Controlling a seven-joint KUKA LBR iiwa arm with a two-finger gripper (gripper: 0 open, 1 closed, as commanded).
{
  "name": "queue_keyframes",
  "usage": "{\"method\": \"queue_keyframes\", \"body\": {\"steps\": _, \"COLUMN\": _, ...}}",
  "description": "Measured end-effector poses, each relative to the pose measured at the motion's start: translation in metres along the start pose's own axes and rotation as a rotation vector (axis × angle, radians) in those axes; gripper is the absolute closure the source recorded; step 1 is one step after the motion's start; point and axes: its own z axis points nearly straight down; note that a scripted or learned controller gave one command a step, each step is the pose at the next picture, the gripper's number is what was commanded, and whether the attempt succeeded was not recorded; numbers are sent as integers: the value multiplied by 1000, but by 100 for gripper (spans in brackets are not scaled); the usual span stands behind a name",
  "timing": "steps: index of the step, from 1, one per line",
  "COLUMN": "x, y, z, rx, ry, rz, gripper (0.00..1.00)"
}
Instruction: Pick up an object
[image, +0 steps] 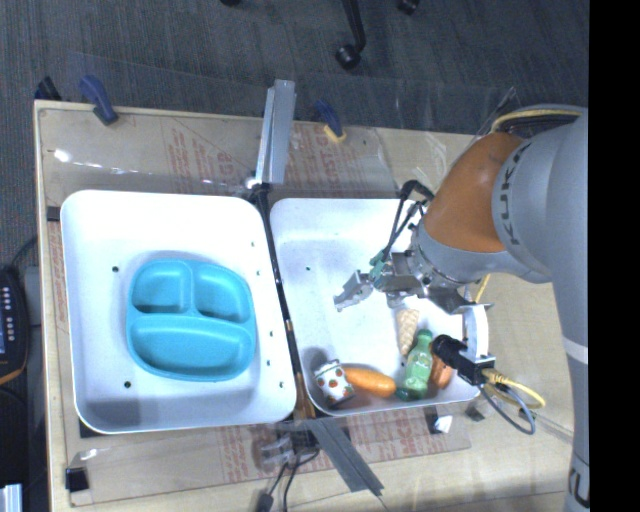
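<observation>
- The arm (500, 210) reaches in from the right over the right bin (310, 250), its gripper (365, 287) hanging above the bin's bare white floor near the middle.
- Claw state: cannot tell; the tip is small and grey against white, and nothing is visibly between its parts.
- The pickable things lie crowded along the near wall of the right bin: a small ball (331, 381) with a printed face, a carrot (369, 380) just beside it, a green bottle (417, 365) standing against the carrot's end, and a pale cone (409, 324) behind the bottle.
- The left bin (90, 230) holds a blue tray (191, 318) with three compartments, well apart from the gripper.
- Judgement: the step in hand is the approach, with no object yet taken.
- To do it well, the gripper should shift toward the near wall and descend on the carrot's middle, closing across its narrow width.
- The ball and bottle crowd both ends, so a centred, straight descent looks safest.
- The bin wall sits close behind the row, which could block one side of the claw.
</observation>
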Motion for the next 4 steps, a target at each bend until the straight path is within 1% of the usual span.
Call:
{"method": "queue_keyframes", "body": {"steps": 1, "x": -31, "y": -48, "z": 87, "rx": 0, "ry": 0, "rz": 1, "gripper": 0}}
{"method": "queue_keyframes", "body": {"steps": 2, "x": -56, "y": 46, "z": 87, "rx": 2, "ry": 0, "rz": 2, "gripper": 0}}
{"method": "queue_keyframes", "body": {"steps": 3, "x": -54, "y": -48, "z": 86, "rx": -1, "ry": -1, "rz": 1, "gripper": 0}}
{"method": "queue_keyframes", "body": {"steps": 4, "x": -54, "y": -46, "z": 75, "rx": -4, "ry": -2, "rz": -4, "gripper": 100}}
